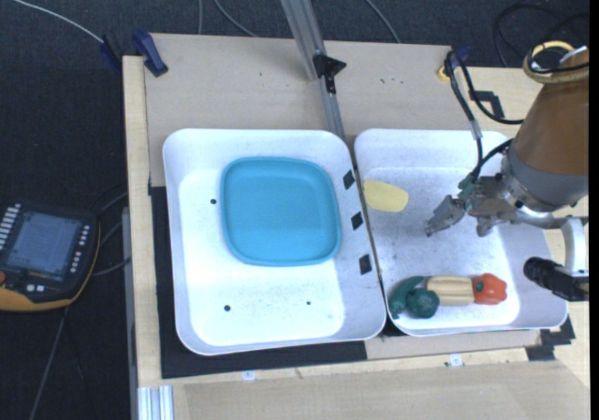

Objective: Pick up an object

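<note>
The pincer (460, 218) hangs over the right white bin (440, 152), fingers spread wide and holding nothing. A pale yellow rounded piece (386, 195) lies to its left near the bin's dividing edge. Along the bin's near wall lie a dark green lump (414, 299), a tan stick (451, 290) and a red piece (489, 289). Bare floor lies between. The left white bin (187, 250) holds a blue square plate (281, 210).

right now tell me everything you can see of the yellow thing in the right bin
The yellow thing is a small, flat, rounded piece, pale yellow and matte, like soft plastic or foam. It lies flat on the floor of the right bin, near the bin's upper left corner and close to its left wall. Nothing rests on it. The gripper hangs to its right, apart from it, and the toy vegetables lie well below it.
</note>
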`<act>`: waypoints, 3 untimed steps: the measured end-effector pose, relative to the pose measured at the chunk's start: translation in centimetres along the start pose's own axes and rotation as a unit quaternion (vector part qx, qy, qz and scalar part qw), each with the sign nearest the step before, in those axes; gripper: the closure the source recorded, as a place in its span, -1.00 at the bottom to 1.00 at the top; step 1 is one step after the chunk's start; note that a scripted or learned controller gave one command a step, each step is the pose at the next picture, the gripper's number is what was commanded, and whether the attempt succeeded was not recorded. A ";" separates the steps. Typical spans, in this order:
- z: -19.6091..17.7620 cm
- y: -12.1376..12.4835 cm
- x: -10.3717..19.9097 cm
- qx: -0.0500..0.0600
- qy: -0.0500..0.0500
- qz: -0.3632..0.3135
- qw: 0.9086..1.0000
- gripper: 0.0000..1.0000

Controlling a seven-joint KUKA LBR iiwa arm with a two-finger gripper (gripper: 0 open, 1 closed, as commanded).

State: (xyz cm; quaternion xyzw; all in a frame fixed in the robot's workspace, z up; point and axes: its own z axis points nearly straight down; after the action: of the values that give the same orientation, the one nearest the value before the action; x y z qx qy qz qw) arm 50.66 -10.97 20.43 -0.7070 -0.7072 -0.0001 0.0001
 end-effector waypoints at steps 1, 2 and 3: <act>5.5 -1.0 -0.2 0.002 0.000 0.000 1.000 -1.00; 10.6 -1.1 -0.2 0.001 0.000 0.000 1.000 -1.00; 9.4 -1.0 -0.2 0.000 0.000 0.000 1.000 1.00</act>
State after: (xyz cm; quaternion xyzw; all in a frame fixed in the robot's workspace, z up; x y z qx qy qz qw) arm 49.66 -11.16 11.00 -0.7070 -0.7072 -0.0004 -0.0003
